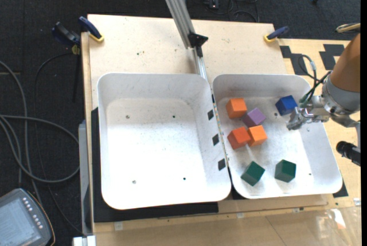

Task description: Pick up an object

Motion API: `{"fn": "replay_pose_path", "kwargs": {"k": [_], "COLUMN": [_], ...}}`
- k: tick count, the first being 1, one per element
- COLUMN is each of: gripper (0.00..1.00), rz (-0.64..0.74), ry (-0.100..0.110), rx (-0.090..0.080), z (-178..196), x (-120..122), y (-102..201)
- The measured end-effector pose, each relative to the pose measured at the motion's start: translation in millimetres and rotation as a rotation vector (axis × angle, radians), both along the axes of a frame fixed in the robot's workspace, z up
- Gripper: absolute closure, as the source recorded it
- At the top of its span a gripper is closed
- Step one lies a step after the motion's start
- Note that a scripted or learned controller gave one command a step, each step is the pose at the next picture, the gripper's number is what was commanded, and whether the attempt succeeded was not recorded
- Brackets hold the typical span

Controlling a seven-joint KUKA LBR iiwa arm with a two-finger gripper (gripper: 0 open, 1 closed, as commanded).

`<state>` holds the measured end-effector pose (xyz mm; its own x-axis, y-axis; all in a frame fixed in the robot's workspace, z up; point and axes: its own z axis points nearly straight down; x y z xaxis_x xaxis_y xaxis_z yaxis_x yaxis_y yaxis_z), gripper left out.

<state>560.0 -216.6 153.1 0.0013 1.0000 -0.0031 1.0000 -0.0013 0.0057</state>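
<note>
A: Start big. Two bins: the left bin [152, 141] fills the middle of the frame, the right bin [321, 173] sits at the right. The arm [348, 75] comes in from the right edge, its orange band cut off by the frame.

B: And the step?

A: I judge it the approach. The gripper [298, 118] hangs over the right bin's upper right, just beside the blue cube [285, 104], with nothing visibly between its fingers. Whether the claw is open or closed I cannot tell; it is small and blurred against the white.

B: So which thing is the target?

A: Probably the blue cube, as the nearest. The others lie further left and lower: an orange cube [236, 107], a purple cube [256, 117], a red-orange cube [239, 137] touching a second orange cube [257, 134], and two green cubes [253, 173] [285, 171] near the bottom rim.

B: What does the next move call for?

A: Centring over one cube, then descending. The blue cube stands apart, so it is the easy choice; the touching pair would be awkward.

B: Anything hidden?

A: The gripper's height above the floor is hard to judge from this slant.
</note>
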Motion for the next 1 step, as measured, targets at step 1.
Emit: {"fn": "replay_pose_path", "kwargs": {"k": [1], "gripper": [1.0], "rz": [0.003], "ry": [0.0], "rx": [0.0], "z": [44.7], "x": [-3.6], "y": [1.3]}}
